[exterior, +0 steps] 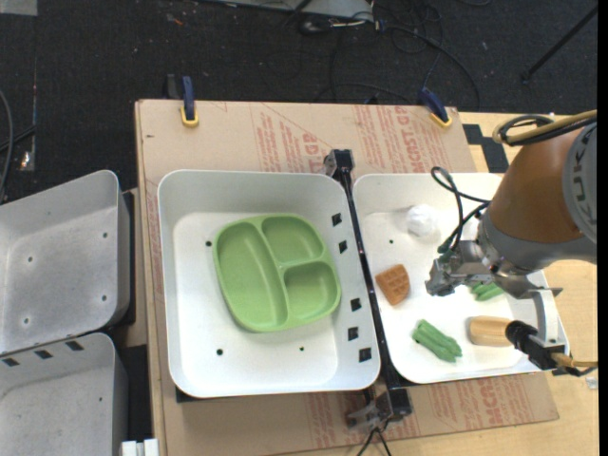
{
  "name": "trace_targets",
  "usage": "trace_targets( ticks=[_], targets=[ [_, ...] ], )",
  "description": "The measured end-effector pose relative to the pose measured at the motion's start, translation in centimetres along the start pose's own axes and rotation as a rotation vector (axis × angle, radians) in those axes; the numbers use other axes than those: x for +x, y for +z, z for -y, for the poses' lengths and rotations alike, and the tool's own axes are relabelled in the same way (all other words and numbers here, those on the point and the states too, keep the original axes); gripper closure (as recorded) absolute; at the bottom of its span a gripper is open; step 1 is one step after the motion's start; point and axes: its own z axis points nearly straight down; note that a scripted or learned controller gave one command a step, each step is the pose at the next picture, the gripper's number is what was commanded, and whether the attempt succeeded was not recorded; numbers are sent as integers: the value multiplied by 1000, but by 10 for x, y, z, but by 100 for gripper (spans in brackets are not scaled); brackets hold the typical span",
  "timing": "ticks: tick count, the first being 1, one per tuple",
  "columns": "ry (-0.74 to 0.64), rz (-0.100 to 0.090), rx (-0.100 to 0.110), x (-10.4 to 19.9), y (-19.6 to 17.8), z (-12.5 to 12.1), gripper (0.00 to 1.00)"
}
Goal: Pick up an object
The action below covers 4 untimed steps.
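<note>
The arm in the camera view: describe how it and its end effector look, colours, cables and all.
The arm is bulky and rounded, with a broad orange band above the wrist and a grey shell at the upper right. Black cables loop out from it over the right bin. The end effector is a small assembly of dull grey metal and black parts; its finer details are too small to make out.

Both white bins (180,255): smooth moulded plastic, slight sheen noted. Green divided tray (275,272): smooth plastic, soft gloss observed. Bench board (275,131): matt brown cardboard, red print. Orange arm band (541,193): glossy, light reflected. Gripper (454,274): dull grey metal. Tan block (490,332): wood-like, matt. Green piece (437,340): matt, soft-looking. White lump (421,220): crumpled, material not determined. Floor (85,55): dark, rough, speckled.
</note>
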Motion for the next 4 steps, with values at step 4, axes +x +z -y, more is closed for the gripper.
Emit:
trace_targets(
  ticks=[4],
  targets=[
    [-4, -1, 5, 59, -110, -32, 100]
  ],
)
